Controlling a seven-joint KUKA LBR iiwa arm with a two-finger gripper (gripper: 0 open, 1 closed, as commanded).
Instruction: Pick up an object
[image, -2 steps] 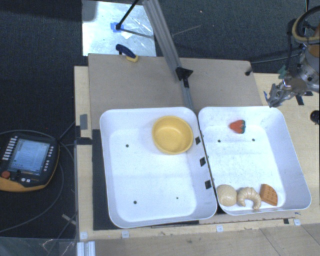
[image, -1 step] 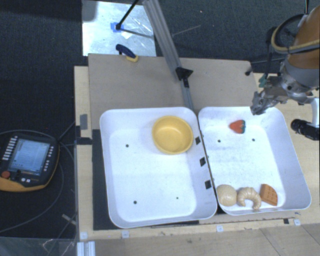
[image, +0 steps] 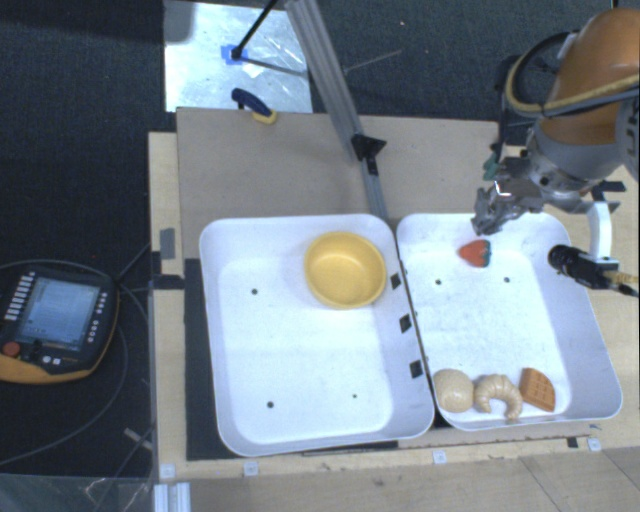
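Landmark: the red strawberry-like toy (image: 476, 252), lying in the upper part of the right bin (image: 580, 330).
Gripper (image: 489, 220): just above and beside the toy, not clearly touching it; nothing seen between its tips, and whether they are spread or pressed together I cannot tell.
Yellow bowl (image: 345, 268): left of the toy, in the left bin (image: 250, 380), near its upper right corner.
Round bun (image: 453, 390), croissant (image: 499, 394), waffle piece (image: 537, 389): well below the toy, in a row along the right bin's lower edge.
Teach pendant (image: 52, 320): far left of the toy, off the bench.
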